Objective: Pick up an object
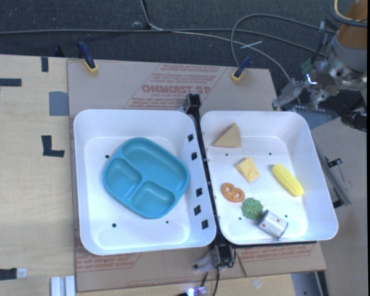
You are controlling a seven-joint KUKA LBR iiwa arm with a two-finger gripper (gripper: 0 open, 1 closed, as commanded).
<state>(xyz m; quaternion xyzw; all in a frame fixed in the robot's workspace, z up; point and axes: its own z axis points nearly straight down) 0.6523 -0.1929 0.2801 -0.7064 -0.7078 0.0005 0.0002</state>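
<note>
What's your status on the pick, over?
Gripper above right bin's far corner, nothing held. Corn, cheese, pretzel, broccoli, can, wedge all loose in bin. Path clear.

Fixed overhead cam, slanted, both bins (80, 165)

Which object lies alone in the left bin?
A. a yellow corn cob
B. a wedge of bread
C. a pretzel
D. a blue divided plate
D: the blue divided plate is the one thing lying in the left bin, while the corn cob, pretzel and bread wedge all lie in the right bin.
</note>
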